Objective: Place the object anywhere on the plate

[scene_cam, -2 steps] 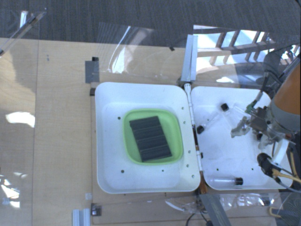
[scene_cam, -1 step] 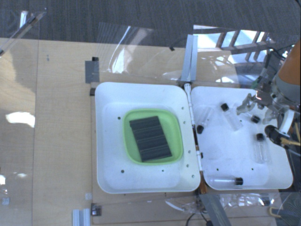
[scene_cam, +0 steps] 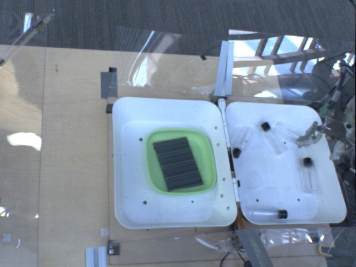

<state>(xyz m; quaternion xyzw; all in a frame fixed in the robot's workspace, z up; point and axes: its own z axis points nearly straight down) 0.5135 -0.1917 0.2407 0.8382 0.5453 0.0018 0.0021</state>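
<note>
Camera view, dark block (scene_cam: pixel 177 163) centred on green plate (scene_cam: pixel 208 159), rim clear all round.

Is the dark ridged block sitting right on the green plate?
Touching. The camera view shows the dark ridged block lying flat inside the green plate, with green rim visible all around it.

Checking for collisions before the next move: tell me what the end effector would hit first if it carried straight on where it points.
Judging loosely, since depth is unclear: the end effector points left and slightly down, so it likely meets the clear plastic vial with a black cap first.
</note>
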